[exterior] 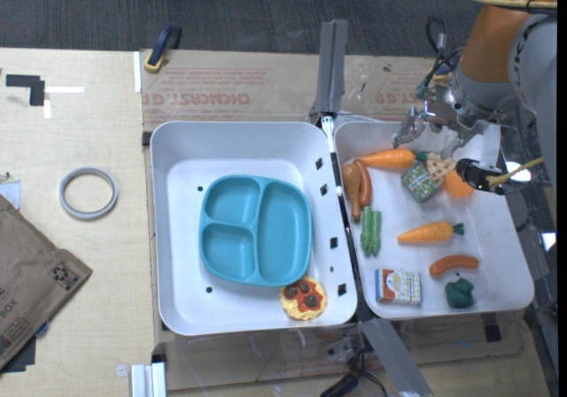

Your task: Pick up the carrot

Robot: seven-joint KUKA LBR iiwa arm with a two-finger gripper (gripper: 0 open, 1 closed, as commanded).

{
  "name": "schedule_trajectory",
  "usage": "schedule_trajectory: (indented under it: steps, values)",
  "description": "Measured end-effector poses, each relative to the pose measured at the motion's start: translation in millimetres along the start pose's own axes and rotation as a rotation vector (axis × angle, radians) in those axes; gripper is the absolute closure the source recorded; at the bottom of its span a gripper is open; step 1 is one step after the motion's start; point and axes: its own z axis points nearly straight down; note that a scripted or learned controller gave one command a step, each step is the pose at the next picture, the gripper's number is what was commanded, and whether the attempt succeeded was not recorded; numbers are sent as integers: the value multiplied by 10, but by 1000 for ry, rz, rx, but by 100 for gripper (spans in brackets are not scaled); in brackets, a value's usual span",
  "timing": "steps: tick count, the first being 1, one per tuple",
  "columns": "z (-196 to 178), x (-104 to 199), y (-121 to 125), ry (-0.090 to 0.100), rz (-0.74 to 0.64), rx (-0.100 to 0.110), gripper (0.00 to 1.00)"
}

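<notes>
Two carrots lie in the right bin (509, 253). One carrot (386, 158) rests near the bin's back left, tip pointing left. The other carrot (429, 232) lies mid-bin with its green stub to the right. My gripper (440, 129) hangs over the bin's back edge, just right of and behind the upper carrot, below the arm's orange band (498, 32). Nothing shows held in it.
Also in the right bin are a hot dog (357, 187), a green vegetable (370, 231), a green can (418, 182), a sausage (454, 264), a small carton (397, 285) and broccoli (460, 291). The left bin (177, 209) holds a blue divided plate (257, 231) and a toy pizza (304, 299).
</notes>
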Motion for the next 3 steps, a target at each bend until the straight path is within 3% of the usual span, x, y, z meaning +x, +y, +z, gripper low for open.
schedule_trajectory:
  steps: [1, 2, 3]
  values:
    - [504, -8, 22, 2, 341, -7, 0]
    - [669, 260, -159, 1, 595, 0, 0]
    - [580, 255, -161, -1, 592, 1, 100]
